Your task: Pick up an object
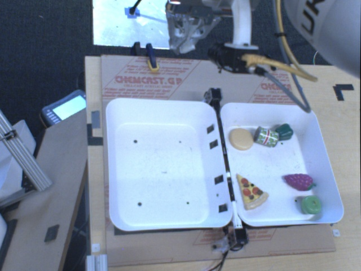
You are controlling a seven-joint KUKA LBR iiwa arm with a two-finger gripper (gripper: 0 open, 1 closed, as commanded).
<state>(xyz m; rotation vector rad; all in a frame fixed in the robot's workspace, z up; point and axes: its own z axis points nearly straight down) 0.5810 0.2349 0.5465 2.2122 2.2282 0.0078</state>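
Observation:
The right bin (324,151) holds several small toys. A tan round cookie (241,139) lies at its back left, beside a small striped can (265,136) and a dark green piece (284,131). A pizza slice (251,191) sits at the front left. Purple grapes (298,180) and a green round item (309,204) lie at the front right. My gripper (183,38) hangs high beyond the back edge of the bins, above the cardboard, far from all the toys. I see nothing in it.
The left bin (113,168) sits next to the right one, joined by black clips along the divider (217,145). A yellow clamp (151,61) stands behind the bins. Cables (276,75) trail over the back right corner.

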